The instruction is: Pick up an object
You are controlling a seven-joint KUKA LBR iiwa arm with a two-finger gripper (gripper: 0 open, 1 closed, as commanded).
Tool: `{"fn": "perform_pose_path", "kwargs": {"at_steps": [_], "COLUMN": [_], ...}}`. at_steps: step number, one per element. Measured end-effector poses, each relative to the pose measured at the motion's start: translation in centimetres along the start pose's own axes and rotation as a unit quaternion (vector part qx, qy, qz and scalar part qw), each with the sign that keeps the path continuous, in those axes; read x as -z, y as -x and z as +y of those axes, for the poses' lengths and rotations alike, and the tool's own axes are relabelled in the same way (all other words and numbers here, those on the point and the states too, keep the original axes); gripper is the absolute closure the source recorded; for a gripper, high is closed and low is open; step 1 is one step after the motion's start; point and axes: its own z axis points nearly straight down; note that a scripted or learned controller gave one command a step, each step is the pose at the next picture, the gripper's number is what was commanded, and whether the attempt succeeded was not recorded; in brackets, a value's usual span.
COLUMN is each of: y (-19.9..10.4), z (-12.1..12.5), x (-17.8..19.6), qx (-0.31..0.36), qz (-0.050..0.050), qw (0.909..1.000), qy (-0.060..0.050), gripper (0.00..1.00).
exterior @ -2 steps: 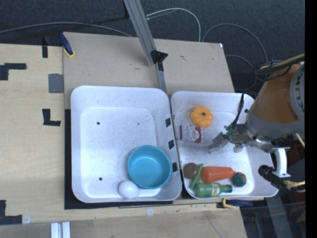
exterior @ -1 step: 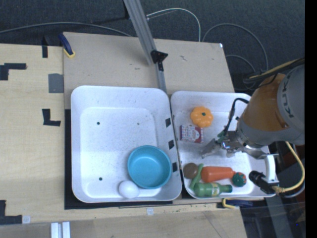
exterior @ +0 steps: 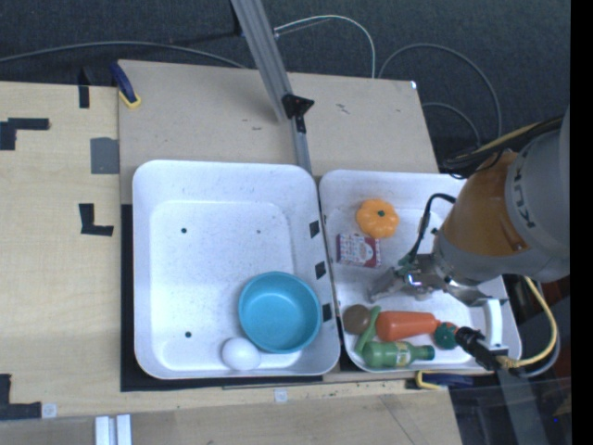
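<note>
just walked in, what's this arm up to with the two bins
The grey arm with the orange band reaches into the right white bin, its gripper low over bare floor above the orange toy carrot and green bottle. Nothing is visibly held. The left white bin holds a blue bowl and white ball.

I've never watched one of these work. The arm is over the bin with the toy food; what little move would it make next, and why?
Probably a short descent toward the carrot. The gripper sits just above it in the right bin, with nothing visibly held. The carrot lies close below, beside the green bottle, so lowering there looks like the shortest route to a grasp.
</note>
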Motion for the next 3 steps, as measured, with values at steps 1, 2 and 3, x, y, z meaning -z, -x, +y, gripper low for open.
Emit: {"fn": "perform_pose_path", "kwargs": {"at_steps": [1,2,3], "y": [-0.1,-1.2,-1.4], "z": [0.0,-0.1,-0.7], "x": [1.1,6.2,10.6], "qx": [0.001,0.001,0.0], "qz": [0.001,0.001,0.0], "qw": [1.0,1.0,1.0], "qy": [-0.001,0.002,0.002], "gripper": [1.0,1.0,1.0]}}
